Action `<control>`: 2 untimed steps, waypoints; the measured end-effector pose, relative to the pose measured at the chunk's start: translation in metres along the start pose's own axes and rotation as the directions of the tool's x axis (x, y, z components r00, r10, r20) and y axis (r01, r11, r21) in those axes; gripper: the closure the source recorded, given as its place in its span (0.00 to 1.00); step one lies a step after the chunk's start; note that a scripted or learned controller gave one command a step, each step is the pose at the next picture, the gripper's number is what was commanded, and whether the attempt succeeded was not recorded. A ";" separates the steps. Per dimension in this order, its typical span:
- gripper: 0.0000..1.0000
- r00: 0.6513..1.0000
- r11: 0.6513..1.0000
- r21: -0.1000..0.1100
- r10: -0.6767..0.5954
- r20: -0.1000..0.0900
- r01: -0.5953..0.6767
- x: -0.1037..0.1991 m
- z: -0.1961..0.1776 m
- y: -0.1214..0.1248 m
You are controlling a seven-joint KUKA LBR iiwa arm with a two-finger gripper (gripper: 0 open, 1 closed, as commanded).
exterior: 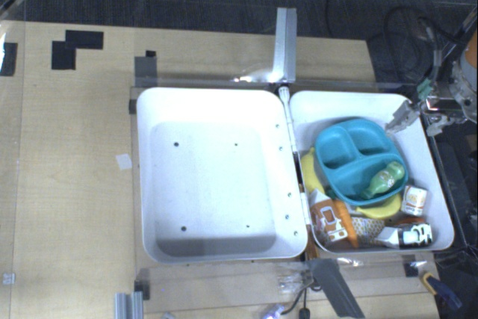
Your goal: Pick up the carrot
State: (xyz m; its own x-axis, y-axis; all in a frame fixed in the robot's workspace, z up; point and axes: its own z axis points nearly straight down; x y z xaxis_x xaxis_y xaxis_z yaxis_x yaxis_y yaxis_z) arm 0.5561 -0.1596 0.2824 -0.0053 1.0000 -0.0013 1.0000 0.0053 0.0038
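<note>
**Carrot not yet lifted**

While the carrot [345, 223] lay low in the right bin [445, 199], beside the blue divided plate [357, 160], the gripper [405, 116] hovered open and empty near the bin's far corner; the whole pick remained.

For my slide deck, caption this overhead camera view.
Claw at the right bin's far rim, above a blue divided plate, with the carrot near the front.

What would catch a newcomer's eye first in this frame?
The bright blue divided plate in the right bin, tilted atop a pile, with a green bottle lying in it. Below it the carrot lies near the bin's front edge. The pincer sits at that bin's far right corner.
</note>
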 end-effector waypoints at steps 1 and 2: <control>0.00 0.999 0.999 0.001 -0.034 0.000 0.034 -0.033 0.096 -0.067; 1.00 0.999 0.999 -0.004 -0.037 0.002 0.037 -0.033 0.084 -0.065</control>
State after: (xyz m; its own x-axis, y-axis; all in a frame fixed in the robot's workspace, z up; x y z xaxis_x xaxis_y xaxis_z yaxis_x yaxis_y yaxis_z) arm 0.4916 -0.1932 0.1978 -0.0424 0.9991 -0.0032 0.9991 0.0424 0.0078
